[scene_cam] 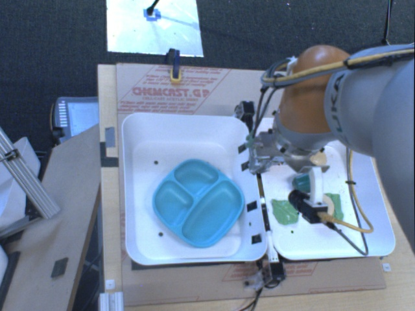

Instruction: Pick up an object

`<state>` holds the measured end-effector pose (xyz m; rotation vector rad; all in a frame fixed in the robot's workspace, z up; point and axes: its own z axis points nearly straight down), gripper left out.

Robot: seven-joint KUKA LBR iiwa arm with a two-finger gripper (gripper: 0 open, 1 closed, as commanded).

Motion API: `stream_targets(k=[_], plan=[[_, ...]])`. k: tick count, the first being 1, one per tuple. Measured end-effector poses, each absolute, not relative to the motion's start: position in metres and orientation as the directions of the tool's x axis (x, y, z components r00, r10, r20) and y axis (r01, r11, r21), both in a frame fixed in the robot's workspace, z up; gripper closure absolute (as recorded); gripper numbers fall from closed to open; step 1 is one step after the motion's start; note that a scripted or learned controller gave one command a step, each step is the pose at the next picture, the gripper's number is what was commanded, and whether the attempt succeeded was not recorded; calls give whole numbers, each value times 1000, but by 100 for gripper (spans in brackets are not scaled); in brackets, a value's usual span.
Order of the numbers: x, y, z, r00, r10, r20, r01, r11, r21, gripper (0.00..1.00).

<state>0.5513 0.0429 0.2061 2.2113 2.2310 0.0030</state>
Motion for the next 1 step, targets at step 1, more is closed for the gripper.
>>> stream_targets(k=[1], plan=[[549,97,221,-9,1000,2,1000,9,2,100]])
